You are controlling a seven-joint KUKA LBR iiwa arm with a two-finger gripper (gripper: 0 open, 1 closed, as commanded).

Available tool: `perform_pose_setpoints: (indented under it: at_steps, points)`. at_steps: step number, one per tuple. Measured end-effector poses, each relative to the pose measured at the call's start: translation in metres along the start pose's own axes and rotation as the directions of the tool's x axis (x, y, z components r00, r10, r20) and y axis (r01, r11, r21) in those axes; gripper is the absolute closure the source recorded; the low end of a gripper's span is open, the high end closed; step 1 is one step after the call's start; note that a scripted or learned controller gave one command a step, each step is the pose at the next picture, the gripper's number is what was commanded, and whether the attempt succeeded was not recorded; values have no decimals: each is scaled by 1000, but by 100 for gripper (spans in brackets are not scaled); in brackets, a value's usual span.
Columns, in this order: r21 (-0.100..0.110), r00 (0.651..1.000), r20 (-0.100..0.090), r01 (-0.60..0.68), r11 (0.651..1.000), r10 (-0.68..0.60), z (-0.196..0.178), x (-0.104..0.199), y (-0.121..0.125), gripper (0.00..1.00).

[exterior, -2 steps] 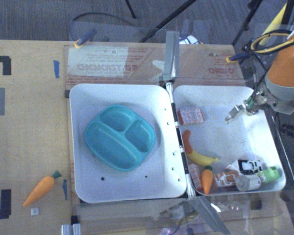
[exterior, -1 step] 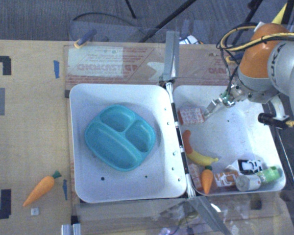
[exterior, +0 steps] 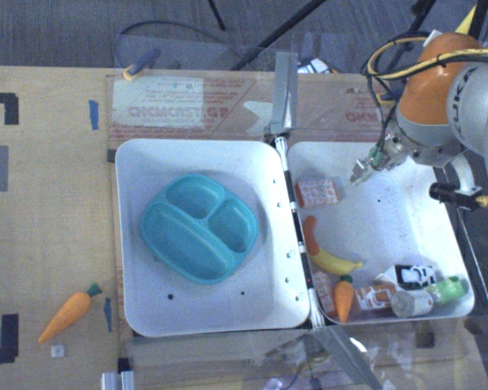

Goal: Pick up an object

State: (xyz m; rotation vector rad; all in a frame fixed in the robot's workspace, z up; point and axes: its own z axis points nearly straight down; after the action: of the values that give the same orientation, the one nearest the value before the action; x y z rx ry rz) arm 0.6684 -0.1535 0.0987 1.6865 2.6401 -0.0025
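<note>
While the gripper [exterior: 368, 166] hung over the right bin [exterior: 407, 210] near its twelve o'clock rim, whether its fingers stood apart or together could not be told, and nothing showed between them. A small red-and-white carton [exterior: 318, 192] lay at the gripper's nine o'clock, just beside the divider between the bins. At the carton's six o'clock lay a sausage [exterior: 310, 230], then a banana [exterior: 335, 261], then a toy carrot [exterior: 343, 296] against the bin's lower rim. At the carrot's three o'clock lay an orange-and-white pack [exterior: 375, 296], a black-and-white box [exterior: 414, 275] and a green-capped bottle [exterior: 427, 295], touching one another. The left bin [exterior: 146, 299] held a teal divided plate [exterior: 198, 227] near its middle. Another toy carrot [exterior: 65, 314] lay on the bench [exterior: 41, 218] at the left bin's eight o'clock.
</note>
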Motion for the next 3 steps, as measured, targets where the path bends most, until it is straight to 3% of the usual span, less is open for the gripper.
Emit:
perform_pose_setpoints:
  at_steps: [1,2,3]
  points:
    - [6,1000,-7,0,1000,0,1,2,-1,0]
    - [2,999,-14,38,999,-38,13,-18,-16,0]
    - [-3,1000,-12,10,1000,-10,12,-41,-65,0]
